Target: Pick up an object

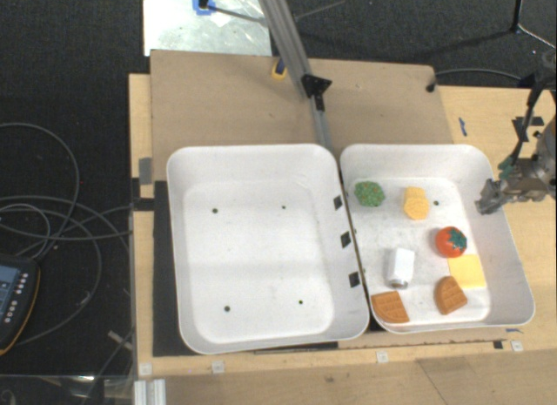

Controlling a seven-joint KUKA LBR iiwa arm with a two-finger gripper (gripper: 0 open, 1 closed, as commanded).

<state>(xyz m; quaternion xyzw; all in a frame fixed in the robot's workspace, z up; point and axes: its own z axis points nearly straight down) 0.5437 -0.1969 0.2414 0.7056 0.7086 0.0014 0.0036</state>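
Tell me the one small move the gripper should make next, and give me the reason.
Probably a short shift left and inward over the right bin, toward the red tomato. The gripper sits at that bin's right rim, over none of the objects, and the tomato looks nearest to it, with bare floor around most of it.

cut off: grey metal gripper [489, 199] at the right edge, arm behind it out of frame, fingers too small to read | cut off: dark handheld control pendant [16, 299] at the lower left edge | cut off: slanted grey metal pole [287, 33] running out past the top edge | blurred: small blue object [204, 5] at upper left
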